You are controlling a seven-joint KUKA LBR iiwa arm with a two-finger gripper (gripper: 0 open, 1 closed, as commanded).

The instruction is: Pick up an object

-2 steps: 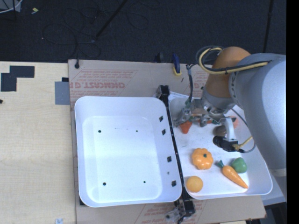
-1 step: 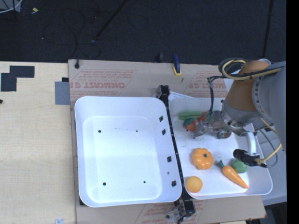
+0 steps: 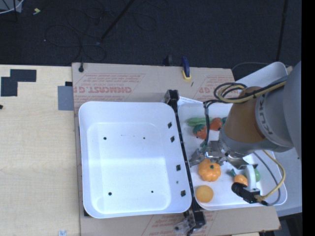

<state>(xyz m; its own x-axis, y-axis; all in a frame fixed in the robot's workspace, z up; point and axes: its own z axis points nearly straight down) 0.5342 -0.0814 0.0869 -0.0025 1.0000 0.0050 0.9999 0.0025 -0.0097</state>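
- Closest to me, the near edge of a cardboard sheet [image 3: 162, 224] sticks out from under the bins. It carries red printing too small to read.
- A black clip [image 3: 195, 219] sits at the near end of the seam between the two bins.
- The right bin [image 3: 224, 204] holds a yellow ball [image 3: 204, 194] in its near corner, close to the dividing wall.
- Just beyond the ball lies an orange pumpkin [image 3: 209, 171], with a smaller orange piece [image 3: 240, 179] off to one side.
- The claw [image 3: 210, 156] hangs right over the pumpkin. I cannot tell whether it is apart or together, or whether it touches the pumpkin.
- The left bin [image 3: 128, 156] stands flush beside the right one. Its white floor shows a few small dark dots.
- The grey arm [image 3: 275, 117] leans in over the right bin, its orange band [image 3: 242, 124] just above the claw.
- At the far end of the right bin lie a green piece [image 3: 196, 121] and some red-orange pieces [image 3: 201, 131].
- Beyond the bins the cardboard shows a red printed label [image 3: 106, 89], upside down from here and too blurred to read.
- A blue and yellow clamp [image 3: 185, 68] grips the cardboard's far edge.
- The pale wooden counter [image 3: 34, 156] runs out past the left bin, with dark square patches [image 3: 19, 80] on it.
- Farthest off is dark floor [image 3: 172, 23] with thin cables trailing across it.
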